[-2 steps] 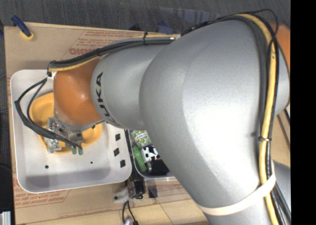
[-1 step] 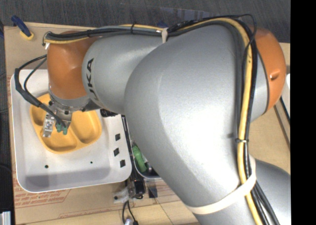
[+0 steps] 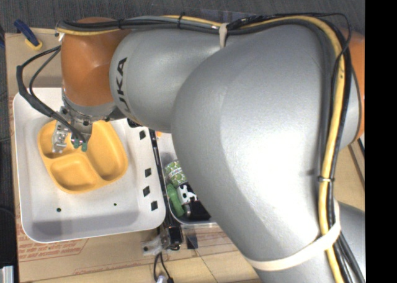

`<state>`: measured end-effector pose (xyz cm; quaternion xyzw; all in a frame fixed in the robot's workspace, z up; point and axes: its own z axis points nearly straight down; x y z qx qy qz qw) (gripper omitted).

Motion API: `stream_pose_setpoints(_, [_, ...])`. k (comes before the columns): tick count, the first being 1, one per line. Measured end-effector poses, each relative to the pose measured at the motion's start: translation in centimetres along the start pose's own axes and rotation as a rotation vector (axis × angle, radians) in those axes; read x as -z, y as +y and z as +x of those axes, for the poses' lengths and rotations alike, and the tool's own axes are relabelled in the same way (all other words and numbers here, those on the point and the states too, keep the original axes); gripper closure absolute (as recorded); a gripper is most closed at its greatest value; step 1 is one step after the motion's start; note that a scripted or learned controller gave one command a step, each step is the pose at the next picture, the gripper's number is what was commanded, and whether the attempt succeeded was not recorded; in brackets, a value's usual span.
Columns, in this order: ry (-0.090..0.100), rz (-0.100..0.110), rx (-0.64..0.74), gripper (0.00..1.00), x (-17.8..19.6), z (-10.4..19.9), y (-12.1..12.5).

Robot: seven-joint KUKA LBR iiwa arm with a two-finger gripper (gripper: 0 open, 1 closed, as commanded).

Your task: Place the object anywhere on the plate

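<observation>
Blue-handled item [image 3: 26,33]: at the far left, at about 10 o'clock of the frame, lying on the bench [image 3: 49,254] beyond the left bin's corner; too small to identify.

Left bin [image 3: 80,223]: shallow, white, with small dark holes in its floor. Brown cardboard with red print shows under its near edge at 7 o'clock.

Plate [image 3: 93,164]: yellow, divided into compartments, resting on the floor of the left bin toward its far side. Its near rim points to 6 o'clock. One large compartment lies at the plate's 3 o'clock side, a shallower one at 6 o'clock.

Claw [image 3: 69,139]: metal, hanging over the plate's 10 o'clock portion, beneath the orange band [image 3: 87,71] of the arm. A small green-tinted detail sits by its tip. Whether the fingers are open or closed cannot be told, nor whether anything sits between them.

Black cable [image 3: 28,89]: loops from the wrist out over the left bin's far-left corner.

Divider between bins [image 3: 149,176]: white wall with dark square marks.

Right bin [image 3: 162,196]: mostly covered by the arm. At its near-left corner, roughly 6 o'clock of the frame, a green object [image 3: 175,173] with a printed label lies against a black-and-white item [image 3: 186,198]; both well apart from the plate.

Arm [image 3: 260,139]: large grey body spanning centre to right, with yellow and black cables [image 3: 332,120] strapped along it.
</observation>
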<state>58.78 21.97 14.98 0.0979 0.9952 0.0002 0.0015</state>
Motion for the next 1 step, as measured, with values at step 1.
stream_pose_setpoints(1, [0.002,0.001,0.001,0.00,-0.07,0.05,-0.01])
